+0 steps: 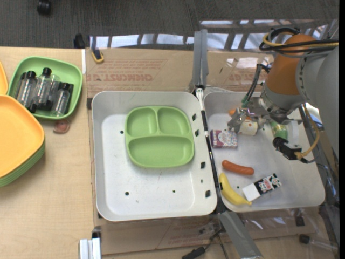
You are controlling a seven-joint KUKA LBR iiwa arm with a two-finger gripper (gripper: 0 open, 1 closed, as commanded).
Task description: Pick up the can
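A small purple and white can (222,139) lies on its side near the left wall of the right bin (302,198). My gripper (240,120) hangs low over the back of that bin, just above and to the right of the can and apart from it. A cream-coloured object (249,127) sits right beside the gripper, partly hidden by it.
In the right bin lie a red sausage (237,168), a banana (232,191), a black and white box (262,186), a small orange piece (232,112) and a green item (280,129). The left bin (108,193) holds a green divided plate (159,136).
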